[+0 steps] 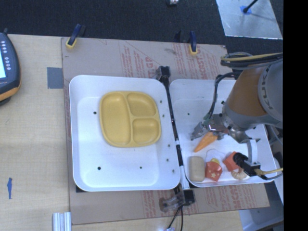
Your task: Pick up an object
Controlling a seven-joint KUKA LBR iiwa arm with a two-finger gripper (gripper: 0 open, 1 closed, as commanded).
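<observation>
A: What is shown at the two-finger metal gripper (206,129)?

B: It is seen lowered into the right shallow white bin (192,97), its fingers pinched on the wide end of an orange carrot-shaped toy (206,141).

A: What else is placed relative to that carrot?

B: A beige rounded block (196,168) and a red starred toy (213,171) are found below it; a yellow three-compartment plastic plate (130,118) lies well left.

A yellow divided plate (130,118) lies in the left bin (84,174). Blue-and-yellow clamps (73,36) grip the cardboard sheet (120,57) on the surface (31,143).
</observation>
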